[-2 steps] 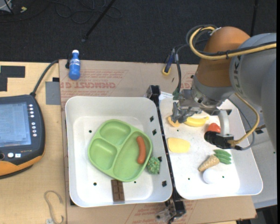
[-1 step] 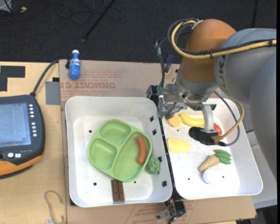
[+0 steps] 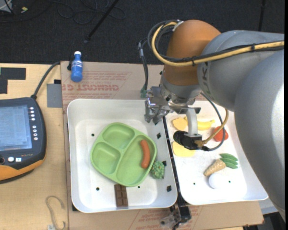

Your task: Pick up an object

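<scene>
- Gripper [image 3: 154,113] hangs just up-right of the green plate [image 3: 116,150]; spread or closed, can't tell.
- Nothing visibly lifted: sausage [image 3: 145,153] lies on the plate, broccoli [image 3: 158,169] beside its lower-right rim. Whole pick ahead.

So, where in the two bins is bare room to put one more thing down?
Left bin: bare along the far and left walls, around the green plate. Right bin: bare near corners, either side of the egg. Crowded around the banana and tomato.
</scene>
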Controlling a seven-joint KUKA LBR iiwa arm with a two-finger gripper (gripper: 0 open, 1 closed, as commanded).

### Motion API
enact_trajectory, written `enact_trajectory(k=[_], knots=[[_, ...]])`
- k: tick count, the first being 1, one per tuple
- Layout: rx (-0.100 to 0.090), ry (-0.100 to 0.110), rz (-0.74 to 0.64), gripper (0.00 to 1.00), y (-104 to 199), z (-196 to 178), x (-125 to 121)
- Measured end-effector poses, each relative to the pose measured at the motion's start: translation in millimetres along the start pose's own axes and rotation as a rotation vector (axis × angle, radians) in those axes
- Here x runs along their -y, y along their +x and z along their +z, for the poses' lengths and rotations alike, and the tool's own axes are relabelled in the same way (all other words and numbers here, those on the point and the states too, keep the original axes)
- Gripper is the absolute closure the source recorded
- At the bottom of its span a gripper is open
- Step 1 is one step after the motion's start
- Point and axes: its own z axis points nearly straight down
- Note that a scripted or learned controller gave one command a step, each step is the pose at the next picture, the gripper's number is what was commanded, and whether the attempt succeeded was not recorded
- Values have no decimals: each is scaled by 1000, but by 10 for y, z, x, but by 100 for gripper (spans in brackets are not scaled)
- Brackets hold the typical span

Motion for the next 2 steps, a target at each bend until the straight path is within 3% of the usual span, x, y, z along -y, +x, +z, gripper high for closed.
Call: enact_trajectory(k=[2], knots=[[2,2,7,100,-32,-46,119]])
